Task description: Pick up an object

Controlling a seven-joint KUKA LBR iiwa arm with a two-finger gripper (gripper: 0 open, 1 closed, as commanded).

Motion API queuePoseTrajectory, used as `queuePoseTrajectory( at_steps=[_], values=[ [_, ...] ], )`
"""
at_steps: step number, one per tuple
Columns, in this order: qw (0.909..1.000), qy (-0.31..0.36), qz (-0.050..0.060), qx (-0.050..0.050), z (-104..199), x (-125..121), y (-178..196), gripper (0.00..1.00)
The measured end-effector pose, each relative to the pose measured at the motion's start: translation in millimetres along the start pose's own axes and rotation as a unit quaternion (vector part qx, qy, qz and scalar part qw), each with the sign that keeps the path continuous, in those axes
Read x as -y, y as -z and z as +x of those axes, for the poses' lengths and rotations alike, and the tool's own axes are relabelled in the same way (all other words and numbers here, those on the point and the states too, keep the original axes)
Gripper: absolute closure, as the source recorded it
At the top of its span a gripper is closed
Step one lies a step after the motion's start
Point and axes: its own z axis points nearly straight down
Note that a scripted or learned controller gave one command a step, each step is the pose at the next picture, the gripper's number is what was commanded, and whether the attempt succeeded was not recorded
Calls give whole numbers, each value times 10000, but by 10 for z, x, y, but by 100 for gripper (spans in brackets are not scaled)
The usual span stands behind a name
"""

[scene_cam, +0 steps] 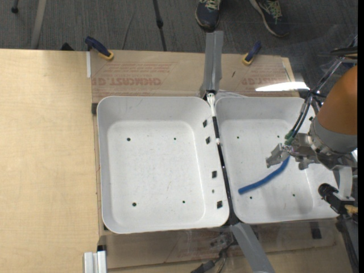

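Two shallow white bins sat side by side on the table [45,152] as I watched from my remote station, the pale wood of its top stretching away at the left. Behind the bins lay a sheet of brown cardboard [136,75] printed with red lettering, pinned at its far edge by two blue-and-yellow clamps [98,47]. The left bin [105,164] showed its white floor dotted with small dark holes, and a row of small black clips ran along the seam where it met its neighbour. A grey metal bar [212,61] stood at the far end of that seam. Beyond the table, on the grey carpet, I saw a pair of sneakers [209,7] and the legs of a tripod. In the right bin [250,115] lay a blue strip [263,181], long and slightly curved, running at a slant from near the bin's middle front up toward the right. Its upper end reached the pincer [278,157], which hung low over the right half of that bin; the two looked to be touching, though I could not tell whether the pincer was clenched on the strip or released. Green and black cables ran up from the wrist, and the arm's orange band [341,104] filled the right side above it.
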Motion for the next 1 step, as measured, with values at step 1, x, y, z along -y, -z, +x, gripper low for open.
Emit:
queuePoseTrajectory(
  at_steps=[1],
  values=[
    [10000,94,8,2,-345,-295,-454,0]
  ],
)
